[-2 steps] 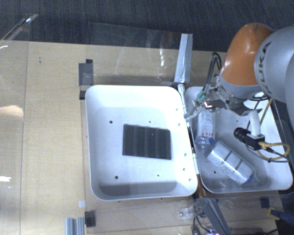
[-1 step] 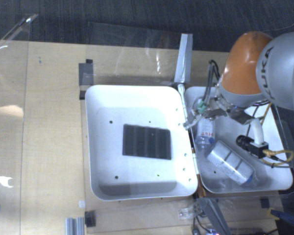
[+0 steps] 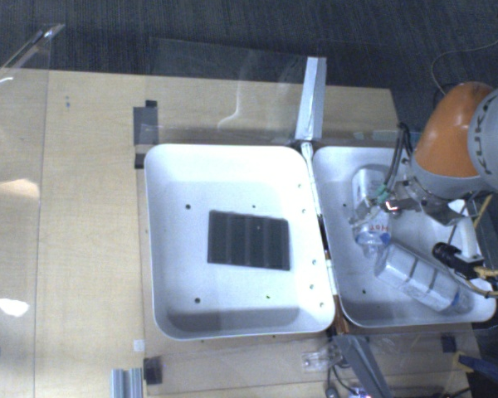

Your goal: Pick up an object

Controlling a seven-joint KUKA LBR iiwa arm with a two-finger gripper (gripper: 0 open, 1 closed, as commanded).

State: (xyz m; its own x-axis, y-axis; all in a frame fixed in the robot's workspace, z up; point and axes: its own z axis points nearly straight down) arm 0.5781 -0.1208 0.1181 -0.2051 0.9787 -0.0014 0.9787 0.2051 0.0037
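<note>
**Clear bottle in the right bin**

The clear, crinkly plastic bottle [image 3: 415, 277] lay slanted in the glossy white right bin [image 3: 342, 301]. The gripper [image 3: 380, 210] hung over its cap end; couldn't tell its grip. The left bin [image 3: 178, 305] had a dark ribbed rectangular pad [image 3: 249, 240].

Two white bins are seen on a pale wooden bench [image 3: 75, 247]. A dark grey ribbed mat [image 3: 249, 240] is shown in the left bin [image 3: 170, 189]. A clear plastic bottle [image 3: 415, 276] is shown in the right bin [image 3: 340, 293]. The arm [image 3: 465, 139] is coloured grey and orange.
</note>
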